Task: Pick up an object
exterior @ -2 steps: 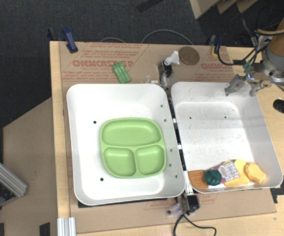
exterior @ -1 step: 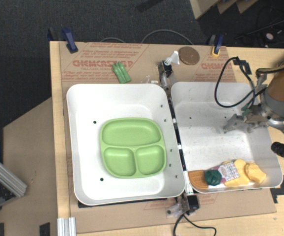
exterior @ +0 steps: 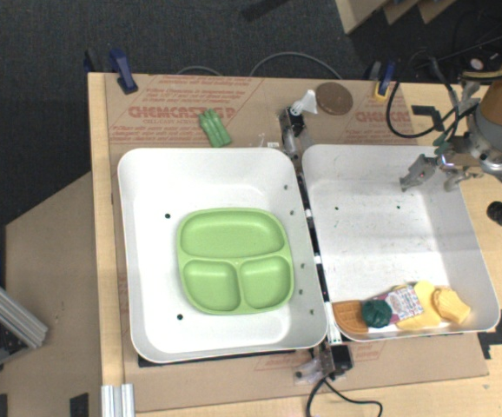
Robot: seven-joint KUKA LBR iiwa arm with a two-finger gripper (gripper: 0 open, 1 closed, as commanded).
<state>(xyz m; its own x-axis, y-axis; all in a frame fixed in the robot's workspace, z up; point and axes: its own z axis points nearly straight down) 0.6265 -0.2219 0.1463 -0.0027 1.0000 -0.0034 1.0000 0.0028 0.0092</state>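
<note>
A small heap of toys lies untouched at the near edge of the right bin, while the gripper hovers well apart over the far corner — fingers spread, holding nothing — so the pick has not begun.

Left shallow white plastic bin: a light green three-compartment plastic tray lies flat near its middle. Right shallow white plastic bin: small items bunched at the near edge — a dark green round piece, a yellow block, an orange-tan round piece. The grey two-finger gripper sits over the right bin's far right corner, well apart from the items. A green clip lies on cardboard behind the bins.
</note>
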